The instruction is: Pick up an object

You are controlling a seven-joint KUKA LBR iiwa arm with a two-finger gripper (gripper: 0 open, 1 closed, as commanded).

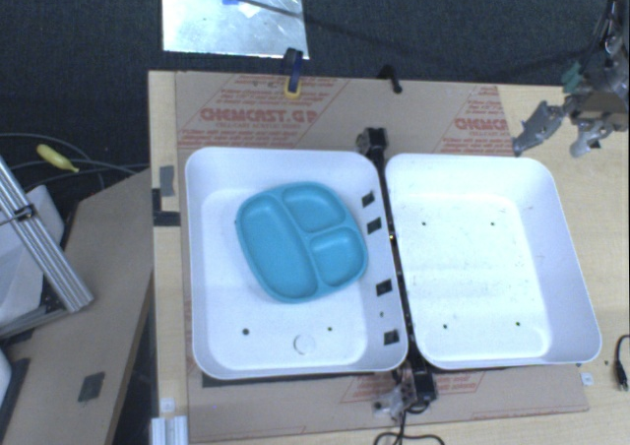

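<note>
A light blue divided plate (300,241) with three compartments lies flat in the left white bin (212,335), a little above the bin's middle. My gripper (561,136) hangs at the far right of the view, above the bench just past the right bin's upper right corner. Its two grey fingers (535,128) are spread apart with nothing between them. The plate is far to the gripper's left.
The right white bin (477,256) shows only its bare floor. Black clips run along the seam between the bins (379,236). A shiny metal sheet (234,0) lies on the dark floor at the top. Brown cardboard backs both bins.
</note>
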